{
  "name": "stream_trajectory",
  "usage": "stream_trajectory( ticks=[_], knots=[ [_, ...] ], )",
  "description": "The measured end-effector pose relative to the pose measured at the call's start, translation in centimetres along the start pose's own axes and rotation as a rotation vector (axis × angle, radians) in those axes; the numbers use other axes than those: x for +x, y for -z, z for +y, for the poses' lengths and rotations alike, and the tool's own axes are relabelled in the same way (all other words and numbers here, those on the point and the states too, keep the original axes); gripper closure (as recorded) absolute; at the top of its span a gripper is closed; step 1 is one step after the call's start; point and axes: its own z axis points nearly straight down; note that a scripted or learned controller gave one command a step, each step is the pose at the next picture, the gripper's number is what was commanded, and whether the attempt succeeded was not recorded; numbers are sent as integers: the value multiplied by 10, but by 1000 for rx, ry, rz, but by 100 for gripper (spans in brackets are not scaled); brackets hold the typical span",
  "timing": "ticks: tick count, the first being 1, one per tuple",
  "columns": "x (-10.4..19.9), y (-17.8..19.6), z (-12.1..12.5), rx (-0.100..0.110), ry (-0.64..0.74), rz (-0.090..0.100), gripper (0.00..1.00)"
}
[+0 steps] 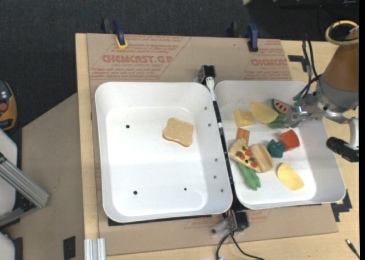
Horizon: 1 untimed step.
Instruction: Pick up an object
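The grey arm with its orange band comes in from the right, and its end effector (297,114) sits low over the upper right part of the right-hand shallow white bin (325,191). Whether its fingers are apart or together I cannot tell; nothing is visibly held between them.

The nearest candidates lie just to its left: a watermelon-slice toy with a red face and green rind (280,106), touching or almost under the tip, and beyond that a pale yellow rounded plastic piece (263,113) whose long axis runs roughly left to right. A red block (290,139) and a teal lump (276,148) lie just below the end effector, towards the near side of the bin. So the likely target is immediately left of and below the tip, which calls for a short drop rather than a reach.

Well apart, alone in the left-hand white bin (114,96), lies a tan toast-shaped slice (178,132), an unlikely choice from here.
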Motion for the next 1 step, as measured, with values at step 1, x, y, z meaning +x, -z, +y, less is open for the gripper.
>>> stream_trajectory(
  ticks=[1],
  knots=[
    [0,10,1,-3,0,-1,100]
  ],
)
